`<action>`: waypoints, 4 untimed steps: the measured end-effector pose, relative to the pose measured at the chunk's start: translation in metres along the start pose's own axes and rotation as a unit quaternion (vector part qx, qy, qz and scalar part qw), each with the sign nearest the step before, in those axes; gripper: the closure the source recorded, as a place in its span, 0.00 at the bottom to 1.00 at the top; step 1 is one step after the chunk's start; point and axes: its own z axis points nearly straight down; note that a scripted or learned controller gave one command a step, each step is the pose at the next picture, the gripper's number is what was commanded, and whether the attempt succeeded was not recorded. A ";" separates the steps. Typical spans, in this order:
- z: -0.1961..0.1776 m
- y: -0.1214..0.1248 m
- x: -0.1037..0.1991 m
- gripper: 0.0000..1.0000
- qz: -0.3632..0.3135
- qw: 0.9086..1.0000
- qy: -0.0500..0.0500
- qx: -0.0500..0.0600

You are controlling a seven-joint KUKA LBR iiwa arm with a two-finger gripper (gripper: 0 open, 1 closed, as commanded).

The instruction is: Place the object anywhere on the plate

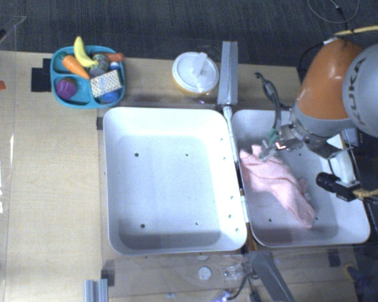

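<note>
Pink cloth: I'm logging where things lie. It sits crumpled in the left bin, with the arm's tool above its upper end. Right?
Not quite. The camera view shows the pink cloth crumpled in the right bin, not the left bin. The tool is above its upper end, as you said.

- Cloth is laid in right bin, left bin just beside.
- Behind left bin, a toy tray is set at left, a lidded tub at right.
</note>
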 end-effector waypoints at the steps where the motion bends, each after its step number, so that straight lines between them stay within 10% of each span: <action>1: -0.040 0.003 0.000 1.00 -0.003 1.000 0.000 -0.001; 2: -0.045 0.011 0.042 1.00 -0.205 0.979 0.001 0.000; 3: -0.038 0.012 0.099 1.00 -0.396 0.918 0.001 0.000; 4: -0.039 0.020 0.150 1.00 -0.570 0.821 0.001 -0.002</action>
